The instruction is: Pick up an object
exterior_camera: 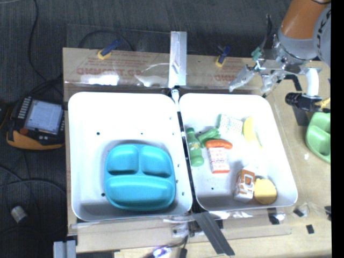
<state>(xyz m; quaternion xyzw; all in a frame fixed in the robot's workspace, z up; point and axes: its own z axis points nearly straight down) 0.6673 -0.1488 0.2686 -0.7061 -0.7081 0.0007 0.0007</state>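
My gripper (pixel 249 88) hangs over the back rim of the right bin (pixel 279 144), above and behind the objects. Its two fingers are spread open with nothing between them. In the right bin lie a green bottle (pixel 193 147), an orange carrot (pixel 219 143), a white and red box (pixel 218 160), a white packet with green dots (pixel 231 125) and a yellow banana (pixel 250 130). A small brown and white carton (pixel 244 184) and a round yellow object (pixel 264 191) sit at the bin's front right corner.
The left bin (pixel 86 122) holds a blue divided tray (pixel 141 175). A metal post (pixel 178 58) stands behind the wall between the bins. A green object (pixel 321 133) rests on the bench to the right.
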